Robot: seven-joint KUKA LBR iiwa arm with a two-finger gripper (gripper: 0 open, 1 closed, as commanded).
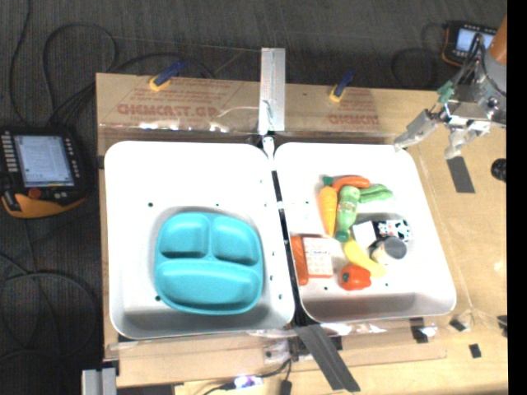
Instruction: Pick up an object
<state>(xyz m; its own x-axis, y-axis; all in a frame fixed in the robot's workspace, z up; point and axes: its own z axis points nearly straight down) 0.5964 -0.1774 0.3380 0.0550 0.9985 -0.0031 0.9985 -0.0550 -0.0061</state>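
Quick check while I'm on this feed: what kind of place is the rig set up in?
Most likely a robotics lab, not a kitchen. A handheld control pendant with a lit screen lies on dark carpet, two shallow white bins sit on a clamped wooden bench, and the right one holds plastic toy food like an orange toy carrot.

A grey arm [496, 48] carries a pale metal claw [440, 138] with green-tipped cabling.
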